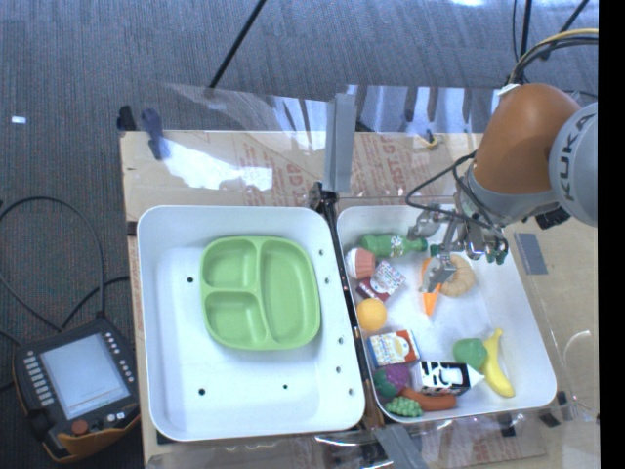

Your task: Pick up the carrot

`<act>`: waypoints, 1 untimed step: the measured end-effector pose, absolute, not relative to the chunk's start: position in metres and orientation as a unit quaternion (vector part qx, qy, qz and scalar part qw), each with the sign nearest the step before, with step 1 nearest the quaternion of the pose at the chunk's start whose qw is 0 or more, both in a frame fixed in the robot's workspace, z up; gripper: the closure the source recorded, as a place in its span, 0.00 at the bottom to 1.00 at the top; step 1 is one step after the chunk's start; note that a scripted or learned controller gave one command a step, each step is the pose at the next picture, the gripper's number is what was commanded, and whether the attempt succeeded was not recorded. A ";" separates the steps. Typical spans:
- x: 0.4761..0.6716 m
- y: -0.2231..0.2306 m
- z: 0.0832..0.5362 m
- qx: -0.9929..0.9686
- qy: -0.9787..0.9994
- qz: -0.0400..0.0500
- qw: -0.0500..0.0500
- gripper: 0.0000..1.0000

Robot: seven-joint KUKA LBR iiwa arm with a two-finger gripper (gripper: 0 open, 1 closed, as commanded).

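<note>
Overhead, the gripper [441,267] clasps the carrot [430,289] above the right bin [532,330], beside a cookie [458,276].

The worktop [244,169] is pale wood under a glossy, reflective sheet. Two shallow white bins sit directly on it side by side, touching: the left bin [176,379] and the right bin [532,345].
</note>
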State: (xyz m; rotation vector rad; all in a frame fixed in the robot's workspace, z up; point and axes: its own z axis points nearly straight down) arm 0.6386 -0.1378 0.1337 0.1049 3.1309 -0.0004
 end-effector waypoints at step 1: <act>0.593 -0.147 0.086 0.081 0.997 0.001 -0.001 0.00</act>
